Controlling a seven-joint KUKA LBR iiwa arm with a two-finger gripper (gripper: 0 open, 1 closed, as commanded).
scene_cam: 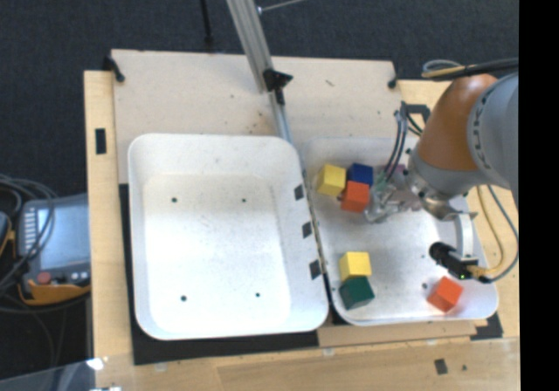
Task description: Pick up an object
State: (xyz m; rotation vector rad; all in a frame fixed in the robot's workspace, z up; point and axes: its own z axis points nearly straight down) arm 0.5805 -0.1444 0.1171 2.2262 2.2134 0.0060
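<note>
1. The arm (458,132) is reaching in from the right and hanging over the right bin (397,306), its orange band sitting above the grey wrist.
2. The jaws (377,208) are pointing down and to the left, near the upper middle of that bin; whether they are apart or together cannot be told, since the tips are small and blurred.
3. Three blocks are clustering just to the left of the jaws: a yellow block (331,180), a blue block (360,174) and an orange block (355,196).
4. The orange block is lying closest to the jaws, just beside them, touching the blue block above it; whether it is sitting between the jaws cannot be made out.
5. The yellow block is resting on the far side of the cluster, near the bin's left wall.
6. Lower in the bin, a second yellow block (355,264) is touching a green block (356,292), both well apart from the jaws.
7. Another orange block (445,294) is lying in the lower right corner.
8. The left bin (140,206) is sitting beside the right one on the table (192,88).
</note>
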